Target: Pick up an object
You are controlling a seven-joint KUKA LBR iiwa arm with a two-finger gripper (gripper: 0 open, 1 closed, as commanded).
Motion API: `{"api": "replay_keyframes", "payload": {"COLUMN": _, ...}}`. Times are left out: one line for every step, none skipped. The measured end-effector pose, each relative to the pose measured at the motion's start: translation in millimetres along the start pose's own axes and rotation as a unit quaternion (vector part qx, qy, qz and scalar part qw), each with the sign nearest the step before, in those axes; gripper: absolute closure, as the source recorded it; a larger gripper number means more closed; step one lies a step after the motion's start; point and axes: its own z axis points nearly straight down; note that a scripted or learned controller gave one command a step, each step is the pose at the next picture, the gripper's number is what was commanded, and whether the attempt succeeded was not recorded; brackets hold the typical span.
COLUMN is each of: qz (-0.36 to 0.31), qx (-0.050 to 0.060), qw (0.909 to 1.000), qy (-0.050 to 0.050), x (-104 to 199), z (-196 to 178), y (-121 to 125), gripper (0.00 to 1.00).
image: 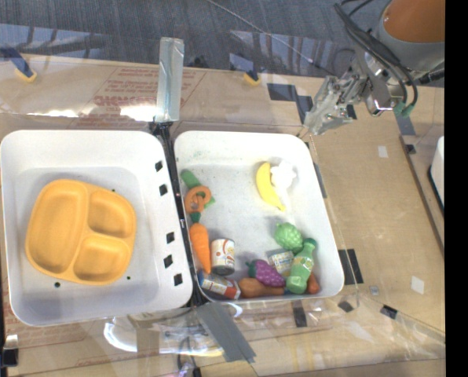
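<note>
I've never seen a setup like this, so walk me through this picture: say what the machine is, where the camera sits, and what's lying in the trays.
One camera looks down at a slant on a bench. The grey and orange shape at top right is a robot arm; its end effector hangs above the bench, past the right bin's far corner, holding nothing. The left bin holds a yellow divided plate. The right bin holds toy food: a banana, a carrot, a small can, purple grapes, a green bottle and more.

Arm extends from right, claw (322, 118) angled downward.
</note>
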Motion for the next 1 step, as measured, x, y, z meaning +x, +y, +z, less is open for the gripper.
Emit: {"api": "replay_keyframes", "payload": {"qz": -0.219, "qx": -0.004, "qw": 0.9757, "qy": 0.004, "x": 5.9, "z": 80.9, "y": 3.4, "gripper": 1.0}}
